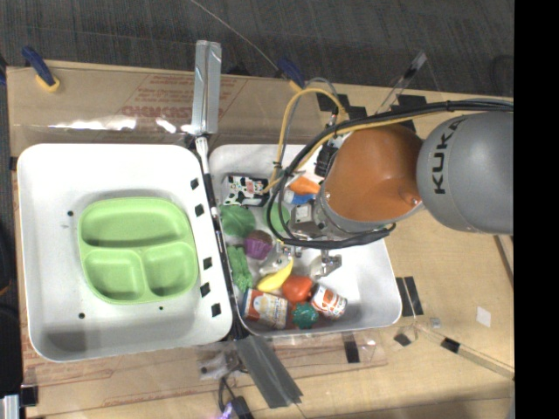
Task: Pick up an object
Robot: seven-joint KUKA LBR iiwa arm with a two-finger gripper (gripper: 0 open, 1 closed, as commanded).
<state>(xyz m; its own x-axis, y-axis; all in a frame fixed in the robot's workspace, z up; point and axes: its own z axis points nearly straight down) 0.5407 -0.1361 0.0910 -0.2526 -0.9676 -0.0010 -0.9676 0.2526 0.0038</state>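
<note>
Banana [276, 277] hemmed by tomato [298, 289], purple item [258, 246], can [328, 303] | right bin [377, 297] corner bare | gripper [307, 253] grip: cannot tell

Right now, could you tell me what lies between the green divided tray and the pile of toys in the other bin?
In the camera view, bare white floor of the left bin, then the two bins' adjoining walls, separate the green tray from the toy pile.

Dark grey carpet floor [105, 11] lies beyond the cardboard-covered bench [113, 94].
</note>
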